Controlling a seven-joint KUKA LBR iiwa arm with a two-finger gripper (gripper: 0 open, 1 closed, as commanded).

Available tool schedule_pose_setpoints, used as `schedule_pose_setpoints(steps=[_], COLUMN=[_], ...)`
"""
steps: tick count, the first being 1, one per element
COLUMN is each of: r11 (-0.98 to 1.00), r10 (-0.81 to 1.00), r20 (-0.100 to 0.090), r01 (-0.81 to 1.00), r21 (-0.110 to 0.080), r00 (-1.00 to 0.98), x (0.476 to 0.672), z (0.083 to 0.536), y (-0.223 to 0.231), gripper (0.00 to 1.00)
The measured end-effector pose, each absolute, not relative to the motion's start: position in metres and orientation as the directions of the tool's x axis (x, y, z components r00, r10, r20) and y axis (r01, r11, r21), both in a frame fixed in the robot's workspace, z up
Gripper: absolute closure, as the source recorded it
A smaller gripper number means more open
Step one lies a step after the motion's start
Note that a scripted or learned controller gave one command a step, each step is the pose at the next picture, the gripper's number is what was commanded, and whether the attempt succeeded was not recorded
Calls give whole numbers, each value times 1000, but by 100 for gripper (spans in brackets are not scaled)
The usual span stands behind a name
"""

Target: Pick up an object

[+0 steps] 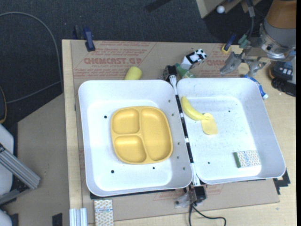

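Here the claw (241, 64) hangs at the upper right of the camera view, above the far rim of the right bin (270, 131), its 2 fingers spread apart with nothing between them. The grey arm with its orange band (282, 11) rises behind it toward the top right corner.

Below and to the left of the claw, inside the right bin, a yellow banana-shaped toy (189, 108) lies near the left wall, and a yellow spatula-like piece (209, 125) rests touching its lower end. A small green-and-white sponge (247, 158) sits near that bin's front right corner, well apart from the other 2 things.

The left bin (91, 126) holds a yellow divided plate (141, 134) with 3 compartments, lying flat near its middle.

On the cardboard-covered tabletop (117, 55) behind the bins, a small yellow object (133, 73) lies just beyond the left bin's far rim, and a black-and-white toy (194, 57) stands near the gap between the 2 bins.
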State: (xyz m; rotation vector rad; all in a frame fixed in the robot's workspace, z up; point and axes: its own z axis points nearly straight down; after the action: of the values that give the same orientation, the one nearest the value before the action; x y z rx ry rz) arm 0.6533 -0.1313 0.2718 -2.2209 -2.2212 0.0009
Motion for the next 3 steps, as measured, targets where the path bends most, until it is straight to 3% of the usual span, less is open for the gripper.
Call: schedule_pose_setpoints(steps=[1, 2, 3], r11=[-1, 0, -1], r10=[1000, 1000, 1000], r20=[0, 0, -1], r01=[1000, 1000, 1000], r21=[-3, 0, 2], r00=[1, 0, 1], x=[664, 586, 586], z=[94, 85, 95], y=[-173, -92, -92], gripper=[0, 0, 100])
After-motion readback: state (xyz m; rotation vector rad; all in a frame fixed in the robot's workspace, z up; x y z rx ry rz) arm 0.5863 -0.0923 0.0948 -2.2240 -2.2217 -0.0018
